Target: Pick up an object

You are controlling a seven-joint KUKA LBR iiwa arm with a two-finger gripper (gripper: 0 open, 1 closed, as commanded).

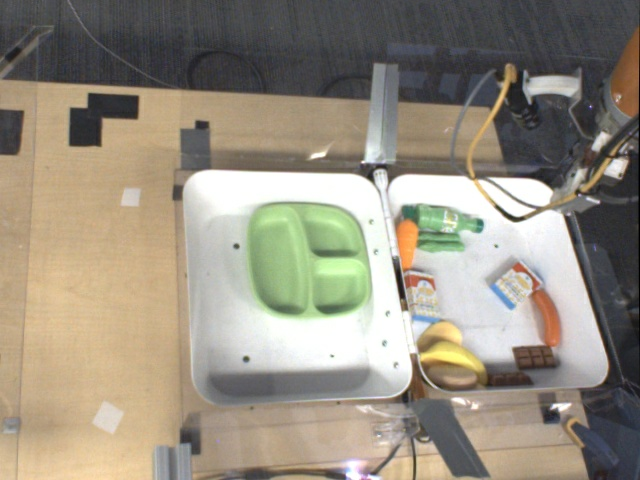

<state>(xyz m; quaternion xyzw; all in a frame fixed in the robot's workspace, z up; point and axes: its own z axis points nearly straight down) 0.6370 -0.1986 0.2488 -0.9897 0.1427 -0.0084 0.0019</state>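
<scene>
The right bin (560, 238) holds several small objects. A green bottle (441, 220) lies at its back left, with an orange carrot (407, 241) just in front of it. Two small cartons (423, 294) (515, 284) rest mid-bin. An orange-red sausage (547, 318) lies at the right. Yellow bananas (444, 338) and a brown bread roll (456, 372) sit in the front left corner, with a chocolate bar (533, 357) to their right. Part of the arm (622, 88) with its cables hangs at the top right edge, beyond the bin's back right corner.
The left bin (215, 298) holds a green divided plate (305, 258). A metal post (380, 118) stands behind the rim between the bins. Yellow and black cables (490, 158) loop over the right bin's back edge. Wooden bench surface extends to the left.
</scene>
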